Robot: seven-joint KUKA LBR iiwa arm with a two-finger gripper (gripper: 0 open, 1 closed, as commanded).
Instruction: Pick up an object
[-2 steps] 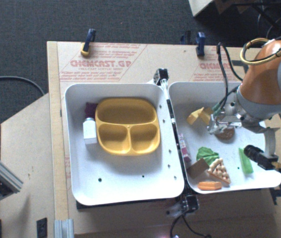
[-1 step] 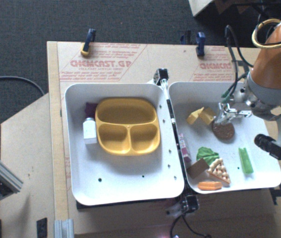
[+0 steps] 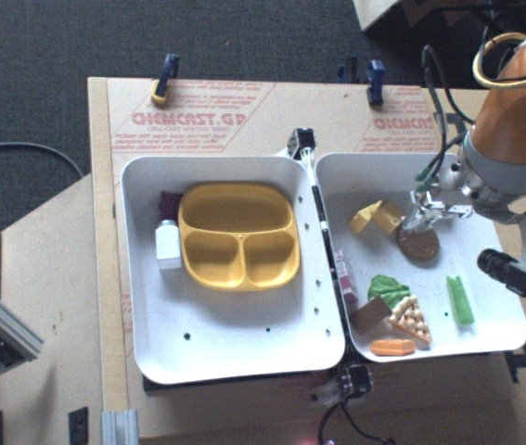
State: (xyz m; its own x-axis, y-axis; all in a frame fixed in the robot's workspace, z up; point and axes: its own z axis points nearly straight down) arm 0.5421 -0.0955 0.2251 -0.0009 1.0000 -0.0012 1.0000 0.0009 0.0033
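**Gripper low in right bin, over the brown disc**

The grey-and-orange arm reaches in from the right; its gripper (image 3: 427,213) sits low in the right white bin (image 3: 494,336), just above or touching the round brown cookie-like disc (image 3: 418,246). A yellow cheese-like wedge (image 3: 377,217) lies just beside it on the left. Whether the fingers are spread or pressed together cannot be told; metal parts blur at this angle. Nothing visibly sits between them, so no grasp is confirmed.

Likely target, judged from position: the disc or the wedge. Other items in that bin: green leafy piece (image 3: 388,288), tan waffle-patterned triangle (image 3: 411,320), orange carrot-like stick (image 3: 392,347), green bar (image 3: 460,299). The left white bin (image 3: 142,276) holds a yellow three-compartment plate (image 3: 239,235) and a small white bottle (image 3: 168,245).

Risks: the disc lies flat, so the fingers could slide over it and close on nothing. The wedge is close, so closing could shove it or pinch both. An off-centre descent may only push the disc.
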